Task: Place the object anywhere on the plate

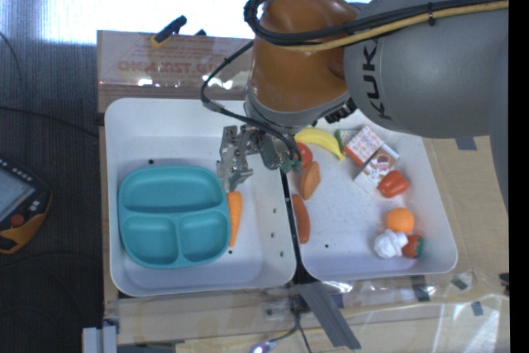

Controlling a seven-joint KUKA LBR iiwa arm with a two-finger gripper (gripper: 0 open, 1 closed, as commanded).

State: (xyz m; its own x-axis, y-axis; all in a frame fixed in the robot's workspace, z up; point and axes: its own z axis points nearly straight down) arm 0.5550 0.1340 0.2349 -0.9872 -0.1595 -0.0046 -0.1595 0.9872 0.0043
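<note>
The gripper (pixel 237 169) hangs over the left bin (pixel 165 116), just off the plate's (pixel 173 215) upper right corner. Right under its tips lies the carrot (pixel 235 217) — stretched along the plate's right edge, touching or nearly touching the rim, but resting on the bin floor, not on the plate. Whether the fingers are parted or closed I cannot tell; the metal there is a tangle from this angle, and nothing shows plainly between them.

Why here? The carrot is the one piece of food in the left bin and it sits next to the teal plate, so it reads as the task's thing — and it is not yet where it belongs. The plate has three compartments, any of which would do.

Over in the right bin (pixel 430 256) the rest of the food is well apart from the action: a banana (pixel 321 141) tucked under the arm's orange band, a carton (pixel 369 151), a pepper (pixel 393 183), an orange (pixel 400 220), and a sausage (pixel 300 217) along the divider.
</note>
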